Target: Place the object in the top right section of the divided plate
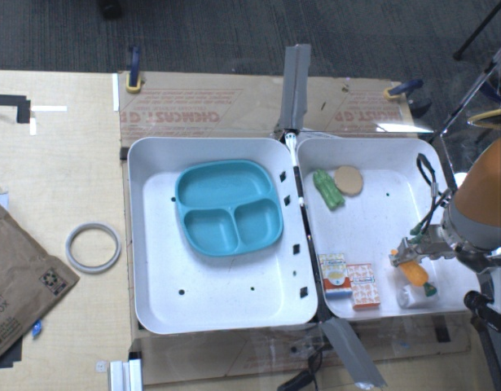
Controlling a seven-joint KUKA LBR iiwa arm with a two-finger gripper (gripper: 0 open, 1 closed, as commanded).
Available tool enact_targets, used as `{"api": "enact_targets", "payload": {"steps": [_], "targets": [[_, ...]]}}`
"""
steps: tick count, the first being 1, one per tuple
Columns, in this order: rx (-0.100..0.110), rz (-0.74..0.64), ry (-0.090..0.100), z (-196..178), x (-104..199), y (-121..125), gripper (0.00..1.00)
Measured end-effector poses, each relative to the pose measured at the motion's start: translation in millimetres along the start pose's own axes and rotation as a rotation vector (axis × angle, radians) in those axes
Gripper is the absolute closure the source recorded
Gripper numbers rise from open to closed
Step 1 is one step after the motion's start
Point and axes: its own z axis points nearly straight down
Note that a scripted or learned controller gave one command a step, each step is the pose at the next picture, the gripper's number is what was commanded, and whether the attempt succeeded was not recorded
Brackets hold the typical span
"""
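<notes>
Orange carrot (414, 272) lies near-right in the right bin (380, 165), just under the gripper (415, 249); whether it's open you can't tell. Seat it squarely before heading for the blue plate (228, 208).

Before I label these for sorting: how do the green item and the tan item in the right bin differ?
The green item is elongated and lies at a slant; the tan item is round and flat-looking. The green item is vivid; the tan item is pale. Both lie side by side, seemingly touching, in the right bin near its far left corner.
</notes>
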Motion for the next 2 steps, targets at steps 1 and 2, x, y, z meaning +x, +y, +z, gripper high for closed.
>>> {"api": "enact_targets", "payload": {"steps": [1,2], "targets": [[-0.001,-0.071,-0.001,19.9,47.9,54.9,1.0],[0.002,0.217,0.001,20.4,42.1,16.3,1.0]]}}
